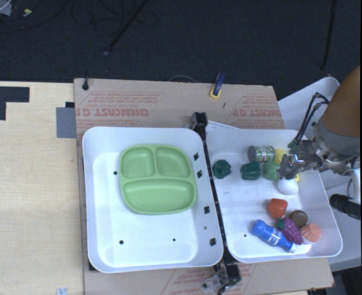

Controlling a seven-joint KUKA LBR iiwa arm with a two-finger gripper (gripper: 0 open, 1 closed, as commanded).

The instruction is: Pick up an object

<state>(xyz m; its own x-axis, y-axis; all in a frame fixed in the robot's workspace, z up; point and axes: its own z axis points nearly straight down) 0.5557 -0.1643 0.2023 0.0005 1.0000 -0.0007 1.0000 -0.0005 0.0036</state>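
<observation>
Gripper [289, 166] sits low in the right bin [242, 251], over the upper-right cluster of items. Whether it is wide, narrow or closed on anything, I cannot tell; the tip is small and blurred against the clutter.

Directly under or against the tip: a white egg-shaped object [287, 186], a light green piece [270, 169] and a bit of yellow object [294, 176] beside it. Just to the side of these, a small can [262, 153] and 2 dark green items [250, 171] [221, 168]. Lower in the same bin, well apart from the tip: an orange item [277, 208], a brown ball [299, 217], a blue bottle [272, 235], a purple piece [292, 232] and a pink piece [312, 232]. The left bin [101, 244] holds a green divided plate [158, 179].

Step, as judged: descent or grasp attempt on the white object or its green neighbour; no item is visibly lifted.

Next move calls for closing on 1 item only, then a straight vertical lift. Crowding is the risk: a neighbour may be pinched or nudged, and the round white object may slip out.
</observation>
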